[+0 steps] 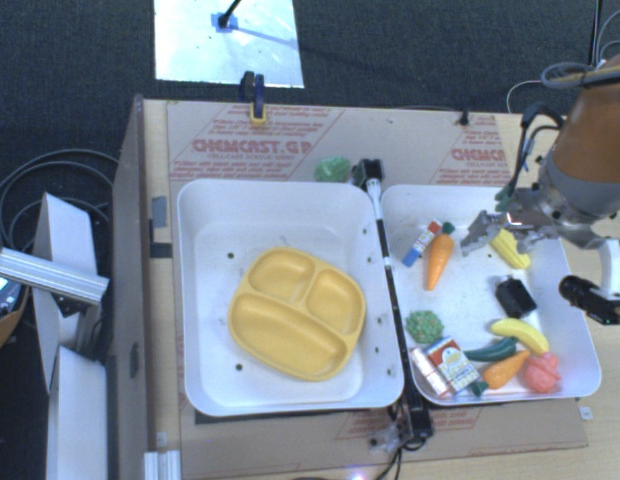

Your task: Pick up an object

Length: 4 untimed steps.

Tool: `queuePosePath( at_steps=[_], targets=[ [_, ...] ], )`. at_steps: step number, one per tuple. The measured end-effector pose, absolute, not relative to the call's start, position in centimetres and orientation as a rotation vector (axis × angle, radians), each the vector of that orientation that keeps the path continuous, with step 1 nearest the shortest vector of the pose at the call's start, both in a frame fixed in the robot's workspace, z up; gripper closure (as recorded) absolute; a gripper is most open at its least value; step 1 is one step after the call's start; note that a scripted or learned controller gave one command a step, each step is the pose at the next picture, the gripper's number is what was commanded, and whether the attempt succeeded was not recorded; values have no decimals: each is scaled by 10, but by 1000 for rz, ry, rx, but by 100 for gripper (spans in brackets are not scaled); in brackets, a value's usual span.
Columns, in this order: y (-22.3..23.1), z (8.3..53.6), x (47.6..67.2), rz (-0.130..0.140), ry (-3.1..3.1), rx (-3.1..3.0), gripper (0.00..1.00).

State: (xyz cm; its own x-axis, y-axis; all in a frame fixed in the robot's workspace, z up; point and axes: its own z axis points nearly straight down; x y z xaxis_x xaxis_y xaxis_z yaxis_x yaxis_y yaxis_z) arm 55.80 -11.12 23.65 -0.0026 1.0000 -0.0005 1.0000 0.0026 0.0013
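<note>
My gripper point(502, 230) hung over the right bin point(580, 313), its grip beyond my telling, and the corn cob point(510, 249) just below could easily have slipped aside against the nearby carrot point(438, 258).

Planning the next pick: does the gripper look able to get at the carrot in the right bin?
Probably yes. The carrot lies alone on bare bin floor, nothing over it, and the gripper hangs just beside it.
</note>
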Motion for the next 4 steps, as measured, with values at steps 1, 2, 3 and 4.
queuePosePath(
  at_steps=[1, 2, 3, 4],
  targets=[
    [-86, 123, 574, -6, 2234, 2220, 0],
    [-89, 111, 581, 0, 2224, 2220, 0],
    [-94, 212, 580, 9, 2220, 2212, 0],
    [-100, 116, 587, -5, 2225, 2224, 0]
  ],
)
